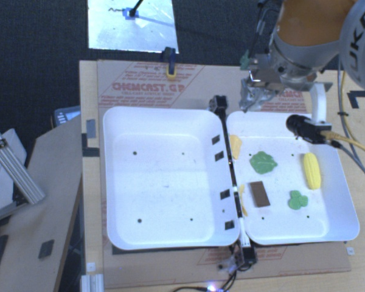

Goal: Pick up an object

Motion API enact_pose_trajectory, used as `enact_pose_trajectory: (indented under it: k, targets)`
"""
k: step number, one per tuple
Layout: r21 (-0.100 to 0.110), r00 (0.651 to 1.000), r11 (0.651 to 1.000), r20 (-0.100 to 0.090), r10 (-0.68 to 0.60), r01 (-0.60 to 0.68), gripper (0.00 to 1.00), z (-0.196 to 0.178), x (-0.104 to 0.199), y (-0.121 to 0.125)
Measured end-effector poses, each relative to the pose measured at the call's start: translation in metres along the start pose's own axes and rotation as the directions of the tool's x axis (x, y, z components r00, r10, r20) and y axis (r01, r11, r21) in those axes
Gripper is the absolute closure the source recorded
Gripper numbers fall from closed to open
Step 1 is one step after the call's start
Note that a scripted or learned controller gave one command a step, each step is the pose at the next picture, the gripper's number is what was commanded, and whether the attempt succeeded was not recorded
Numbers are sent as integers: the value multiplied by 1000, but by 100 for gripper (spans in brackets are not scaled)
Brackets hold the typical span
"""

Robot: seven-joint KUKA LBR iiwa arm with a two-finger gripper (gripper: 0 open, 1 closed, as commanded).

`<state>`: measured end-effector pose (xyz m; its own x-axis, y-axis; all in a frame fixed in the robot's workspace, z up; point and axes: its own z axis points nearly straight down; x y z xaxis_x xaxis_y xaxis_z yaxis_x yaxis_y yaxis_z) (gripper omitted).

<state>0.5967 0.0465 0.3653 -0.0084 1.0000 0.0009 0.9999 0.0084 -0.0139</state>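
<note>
Camera view has my gripper (253, 100) above the right white bin's (340, 227) far rim, its state beyond my telling, well apart from the yellow corn-shaped toy (311, 170); descending here risks striking rim.

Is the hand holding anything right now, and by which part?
Nothing is held: the hand hangs above the right bin's far rim, with no object between its fingers.

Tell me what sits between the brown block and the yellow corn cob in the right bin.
In the camera view, the small green piece lies between the brown block and the yellow corn cob, toward the near side, on the right bin's white floor.
</note>
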Motion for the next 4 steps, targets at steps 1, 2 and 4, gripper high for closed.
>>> enact_pose_trajectory:
  k: [1, 2, 4]
  targets:
    - [-18, 1000, 1000, -4, -7, 7, 100, -36, 105, -15]
    - [-24, 1000, 1000, 0, 9, -9, 100, -83, 87, 41]
    - [8, 1000, 1000, 5, 4, -4, 100, 166, 124, -95]
